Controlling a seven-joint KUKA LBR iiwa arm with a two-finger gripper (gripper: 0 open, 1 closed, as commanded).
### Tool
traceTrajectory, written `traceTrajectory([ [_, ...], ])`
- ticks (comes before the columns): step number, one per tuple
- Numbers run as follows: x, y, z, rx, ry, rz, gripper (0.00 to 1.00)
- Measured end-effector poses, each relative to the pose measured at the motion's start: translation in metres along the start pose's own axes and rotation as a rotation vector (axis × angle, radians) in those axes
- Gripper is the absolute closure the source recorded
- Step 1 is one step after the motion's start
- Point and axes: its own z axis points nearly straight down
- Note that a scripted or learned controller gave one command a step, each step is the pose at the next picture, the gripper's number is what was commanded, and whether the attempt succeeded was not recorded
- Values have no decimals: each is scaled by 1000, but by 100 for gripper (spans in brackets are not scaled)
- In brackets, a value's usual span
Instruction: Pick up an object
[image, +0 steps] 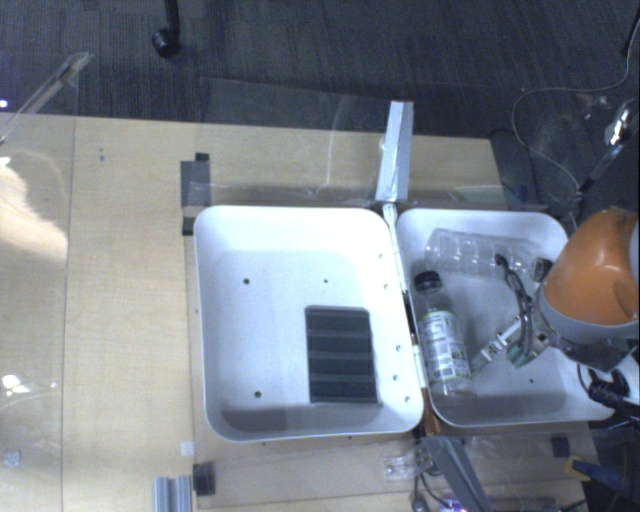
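Right up closest to the lens is the arm (596, 290), coming in from the right with its big orange band over the right bin (480, 412). Its gripper (508, 348) is down low in that bin, but can't really tell if the fingers are spread or pinched, too small and cluttered with cables.

Stuff in the right bin: a clear plastic bottle (440, 340) with a black cap lying along the left wall, cap toward the back, just beside the gripper but I can't say if they touch. A crinkly clear plastic container (468, 250) sits at the back.

Left bin (230, 300) has a dark ribbed rectangular block (341, 354) lying flat, front right area.

Both bins sit side by side on a light wood bench (100, 330). Dark carpet-looking floor (300, 50) behind it, and a clear panel (40, 110) on the left catching glare.
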Motion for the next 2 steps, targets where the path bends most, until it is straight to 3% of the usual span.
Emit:
traceTrajectory([
  [1,-18,50,-2,7,-25,-1,0],
  [2,-29,69,-3,2,-30,234,0],
])
